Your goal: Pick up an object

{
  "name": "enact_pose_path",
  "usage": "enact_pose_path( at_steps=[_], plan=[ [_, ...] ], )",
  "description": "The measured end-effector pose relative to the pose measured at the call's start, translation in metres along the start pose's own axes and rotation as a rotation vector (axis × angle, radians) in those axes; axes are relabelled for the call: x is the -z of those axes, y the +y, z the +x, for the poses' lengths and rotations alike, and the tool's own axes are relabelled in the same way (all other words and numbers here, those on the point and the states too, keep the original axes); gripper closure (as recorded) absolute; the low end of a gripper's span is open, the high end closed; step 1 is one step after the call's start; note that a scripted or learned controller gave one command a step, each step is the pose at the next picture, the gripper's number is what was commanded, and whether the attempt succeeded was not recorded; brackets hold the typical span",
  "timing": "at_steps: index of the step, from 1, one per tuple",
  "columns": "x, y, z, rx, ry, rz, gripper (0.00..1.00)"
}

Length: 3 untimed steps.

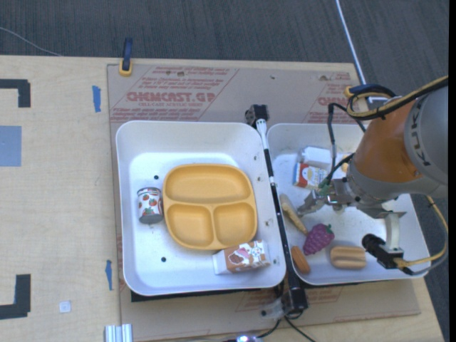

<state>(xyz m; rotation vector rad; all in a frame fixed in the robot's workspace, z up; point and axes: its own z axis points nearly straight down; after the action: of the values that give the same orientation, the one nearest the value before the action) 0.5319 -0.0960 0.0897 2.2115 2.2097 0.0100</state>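
Item: objects for picking, right bin (420, 258). Held within it: a purple grape bunch (318, 238) near the front centre; a small bun or hot-dog piece (348, 256) just to its right; an orange-brown piece (300, 261) at the front left corner; a long tan piece (292, 214), banana-like, along the left wall; a small white carton with red and green print (312, 172) toward the back.

Item: gripper (318, 199). Located low in the right bin, between the carton and the grape bunch, just beside the tan piece. Nothing is seen gripped. Whether the jaws are spread or closed cannot be told from this view, the tips being small and partly hidden by the wrist.

Item: arm, grey with orange band (381, 152). It overhangs the rear right of the bin, and a black cable (385, 251) trails across the bin floor.

Item: left bin (135, 144). Contents: a yellow divided plate (209, 206), a small printed jar (149, 205) at the plate's left, a printed carton (242, 256) lying at the plate's front edge.

Handling note: the nearest candidates are judged to be the tan piece and the grape bunch. One piece should be straddled squarely, clear of the bin wall. The grape bunch is likely to be lumpy and should be closed on across its widest part. The grip should be confirmed before lifting.
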Motion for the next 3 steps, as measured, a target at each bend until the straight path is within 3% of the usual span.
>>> enact_pose_path(
  at_steps=[1, 2, 3],
  plan=[
    [0.001, -0.042, 0.001, 0.0, 0.001, -0.004, 0.0],
    [0.001, -0.046, 0.001, 0.002, 0.0, -0.008, 0.0],
    [0.012, -0.045, -0.003, -0.003, -0.01, -0.015, 1.0]
  ],
)
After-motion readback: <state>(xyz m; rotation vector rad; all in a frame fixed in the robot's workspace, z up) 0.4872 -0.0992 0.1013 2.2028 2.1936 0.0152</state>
